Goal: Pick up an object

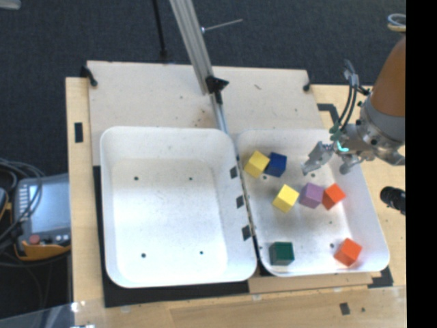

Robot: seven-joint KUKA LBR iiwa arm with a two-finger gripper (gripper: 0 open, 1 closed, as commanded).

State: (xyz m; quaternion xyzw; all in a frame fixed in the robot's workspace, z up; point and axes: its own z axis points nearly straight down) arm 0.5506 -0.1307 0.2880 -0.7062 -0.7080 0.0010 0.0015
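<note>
You see the gripper hovering open over the right bin, above the purple cube

One fixed camera looked down at a slant from above the tabletop. It sat far enough back to take in both white bins.

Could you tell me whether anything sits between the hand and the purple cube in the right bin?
Nothing visible does. The hand hangs just above the purple cube with bare bin floor between them. The cube is crowded, though: an orange cube touches its right side and a yellow cube sits close on its left.
</note>
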